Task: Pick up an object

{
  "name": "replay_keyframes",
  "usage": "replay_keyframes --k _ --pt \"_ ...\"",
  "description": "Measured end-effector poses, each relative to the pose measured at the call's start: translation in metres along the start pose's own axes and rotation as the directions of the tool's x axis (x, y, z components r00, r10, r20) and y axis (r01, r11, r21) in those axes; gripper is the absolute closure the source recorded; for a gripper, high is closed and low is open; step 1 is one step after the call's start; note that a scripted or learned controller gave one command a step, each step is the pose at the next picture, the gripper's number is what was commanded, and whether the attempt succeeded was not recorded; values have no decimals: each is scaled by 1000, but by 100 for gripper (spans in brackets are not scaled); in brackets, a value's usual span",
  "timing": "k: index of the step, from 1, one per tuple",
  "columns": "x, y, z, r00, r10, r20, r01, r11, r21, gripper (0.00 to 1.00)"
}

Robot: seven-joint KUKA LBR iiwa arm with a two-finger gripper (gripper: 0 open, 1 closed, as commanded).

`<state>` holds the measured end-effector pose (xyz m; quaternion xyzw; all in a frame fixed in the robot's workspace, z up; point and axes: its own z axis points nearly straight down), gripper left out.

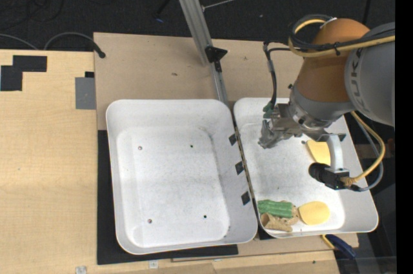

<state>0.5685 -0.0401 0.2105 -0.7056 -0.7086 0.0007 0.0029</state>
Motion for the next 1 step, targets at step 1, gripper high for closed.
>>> replay_keyframes --k 1 --pt "45 3 -11 1000 0 1 0 1000 -3 100"
